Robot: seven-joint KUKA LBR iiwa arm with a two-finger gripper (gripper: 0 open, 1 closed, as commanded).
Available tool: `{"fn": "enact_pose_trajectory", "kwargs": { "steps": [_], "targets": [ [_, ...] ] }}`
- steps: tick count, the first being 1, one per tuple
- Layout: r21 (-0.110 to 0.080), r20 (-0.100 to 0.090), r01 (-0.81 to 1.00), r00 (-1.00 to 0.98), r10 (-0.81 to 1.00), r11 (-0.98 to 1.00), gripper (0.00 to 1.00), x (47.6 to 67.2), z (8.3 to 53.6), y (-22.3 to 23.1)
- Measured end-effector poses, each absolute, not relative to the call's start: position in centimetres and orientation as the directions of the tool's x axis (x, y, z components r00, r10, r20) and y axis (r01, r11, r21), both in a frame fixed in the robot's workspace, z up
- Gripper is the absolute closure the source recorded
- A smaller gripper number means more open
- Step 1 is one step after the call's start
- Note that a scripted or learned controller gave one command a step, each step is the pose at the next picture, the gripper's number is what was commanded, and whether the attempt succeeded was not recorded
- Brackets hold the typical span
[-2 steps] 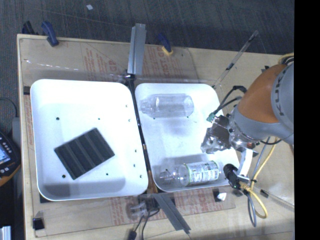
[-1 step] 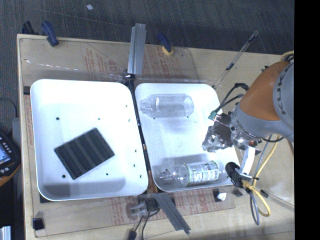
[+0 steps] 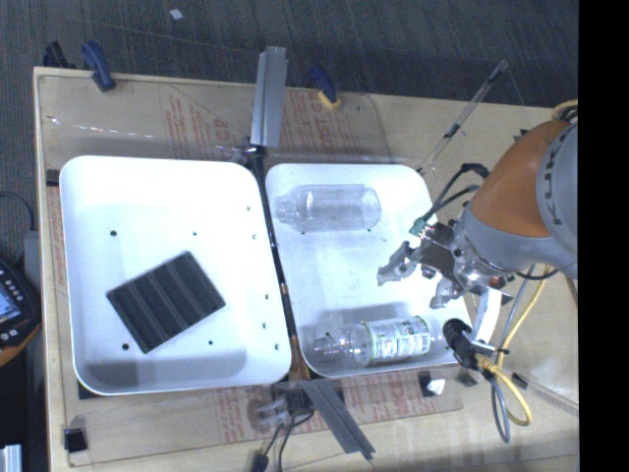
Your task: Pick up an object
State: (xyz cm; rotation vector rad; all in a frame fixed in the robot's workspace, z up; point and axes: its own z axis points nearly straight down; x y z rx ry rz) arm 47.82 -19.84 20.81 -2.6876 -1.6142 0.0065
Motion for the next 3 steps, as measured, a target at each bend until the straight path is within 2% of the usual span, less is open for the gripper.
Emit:
{"fn": "enact_pose_trajectory", "kwargs": {
  "steps": [1, 2, 3],
  "targets": [
    [0.001, 0.002, 0.965, 0.261, 0.965, -0.261, 0.0, 47.9, 9.3, -17.4],
    [0.004, 0.001, 0.966, 0.257, 0.966, -0.257, 1.0, 48.0, 10.3, -17.5],
    [-0.001, 0.0, 0.985, 0.173, 0.985, -0.173, 1.0, 57.9, 26.5, -16.2]
  ]
}}
